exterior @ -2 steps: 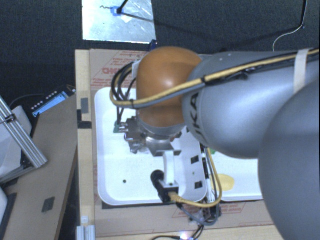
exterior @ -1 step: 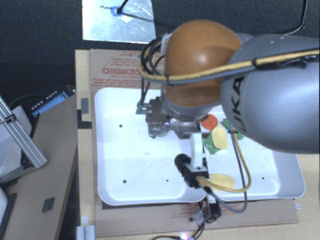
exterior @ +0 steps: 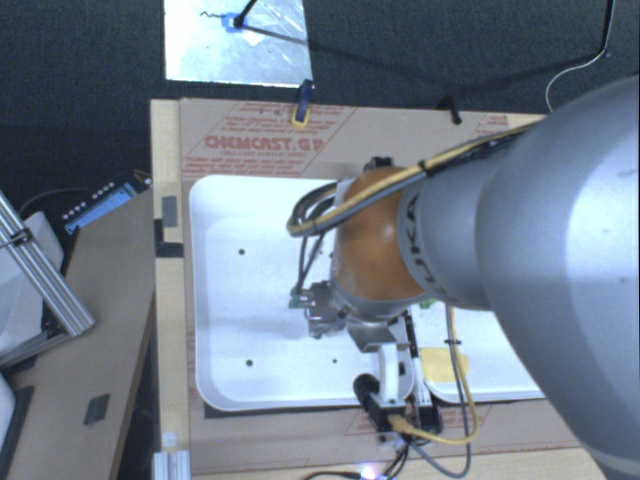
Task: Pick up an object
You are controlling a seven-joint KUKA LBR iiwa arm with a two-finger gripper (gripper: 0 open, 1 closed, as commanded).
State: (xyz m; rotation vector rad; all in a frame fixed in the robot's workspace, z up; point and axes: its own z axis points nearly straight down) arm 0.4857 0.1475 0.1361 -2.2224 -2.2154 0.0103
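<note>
Progress looked slight: I had the arm (exterior: 480, 228) low over the left white bin (exterior: 215, 268), wrist hiding the gripper (exterior: 325, 313), so I couldn't tell its state. A yellow object (exterior: 437, 365), possibly the target, lay just beside it, unlifted.

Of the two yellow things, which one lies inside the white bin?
The pale yellow piece beside the arm, low in the white bin. The yellow clip sits on the cardboard above it.
</note>
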